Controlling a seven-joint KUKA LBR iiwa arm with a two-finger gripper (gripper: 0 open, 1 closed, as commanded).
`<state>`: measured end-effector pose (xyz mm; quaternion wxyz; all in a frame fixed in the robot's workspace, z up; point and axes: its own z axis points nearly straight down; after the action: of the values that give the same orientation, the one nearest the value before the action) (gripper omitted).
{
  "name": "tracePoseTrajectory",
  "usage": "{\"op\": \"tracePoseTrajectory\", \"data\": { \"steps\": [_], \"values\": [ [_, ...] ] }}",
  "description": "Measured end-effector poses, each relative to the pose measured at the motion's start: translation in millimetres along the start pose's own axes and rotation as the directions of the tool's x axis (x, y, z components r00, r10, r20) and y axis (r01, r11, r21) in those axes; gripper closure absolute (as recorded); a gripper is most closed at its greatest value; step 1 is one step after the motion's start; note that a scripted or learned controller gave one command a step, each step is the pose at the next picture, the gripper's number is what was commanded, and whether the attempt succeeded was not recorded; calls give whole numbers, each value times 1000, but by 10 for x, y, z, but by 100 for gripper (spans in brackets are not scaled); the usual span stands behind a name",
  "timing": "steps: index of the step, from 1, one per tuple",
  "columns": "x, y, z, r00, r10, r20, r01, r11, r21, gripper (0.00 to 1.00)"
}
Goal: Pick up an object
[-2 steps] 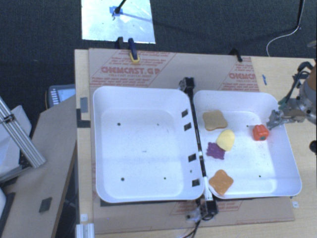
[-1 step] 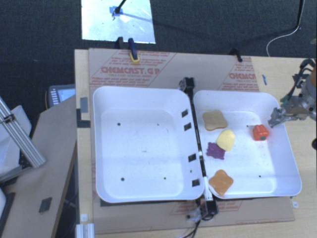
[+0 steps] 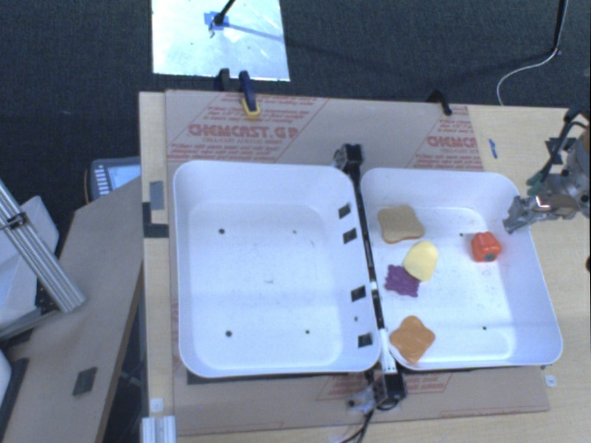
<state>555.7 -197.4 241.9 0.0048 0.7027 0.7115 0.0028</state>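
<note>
Nothing is picked up yet: the gripper (image 3: pixel 519 214) hovers at the right bin's (image 3: pixel 531 284) far right rim with nothing between its prongs (too small and blurred to tell whether they are open or closed). The red pepper (image 3: pixel 486 245) lies nearest it; the tan slice (image 3: pixel 400 223), yellow piece (image 3: pixel 422 260), purple piece (image 3: pixel 403 281) and orange piece (image 3: pixel 412 338) lie near the divider. By my judgement the reach, descent, grasp and lift all remain.

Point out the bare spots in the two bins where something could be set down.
The left bin offers bare floor wall to wall. In the right bin, free floor lies toward the near right corner, below the red pepper. It is crowded near the divider: tan slice, yellow piece, purple piece, orange piece.
</note>
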Motion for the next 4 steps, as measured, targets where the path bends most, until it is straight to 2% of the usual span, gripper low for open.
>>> {"op": "tracePoseTrajectory", "data": {
  "steps": [3,4],
  "values": [
    [-6,29,-328,1000,-12,2,12,1000,-9,100],
    [566,-23,-907,1000,4,-2,-4,1000,5,100]
  ]
}}
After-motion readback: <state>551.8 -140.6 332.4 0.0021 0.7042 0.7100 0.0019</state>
